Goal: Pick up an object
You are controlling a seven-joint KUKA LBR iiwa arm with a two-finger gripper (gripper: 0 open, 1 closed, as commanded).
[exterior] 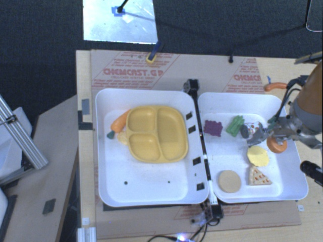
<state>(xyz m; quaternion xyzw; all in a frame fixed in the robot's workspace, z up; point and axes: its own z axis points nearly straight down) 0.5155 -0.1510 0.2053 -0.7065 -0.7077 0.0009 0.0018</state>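
In the right shallow white bin (290, 188), the two-finger gripper (251, 133) hovers beside a green toy block (234, 125); I cannot tell its opening. Nearby lie a purple grape cluster (213, 128), yellow disc (258, 156), tan round cookie (229, 181) and pizza wedge (259, 177). The left white bin (108, 185) holds a yellow divided plastic plate (154, 133) and orange carrot (119, 121).

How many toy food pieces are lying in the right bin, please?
5: purple grapes at far left, a green piece beside them, a yellow piece mid-bin, a tan round cookie near front, a pizza slice right of it. The gripper may hide more.
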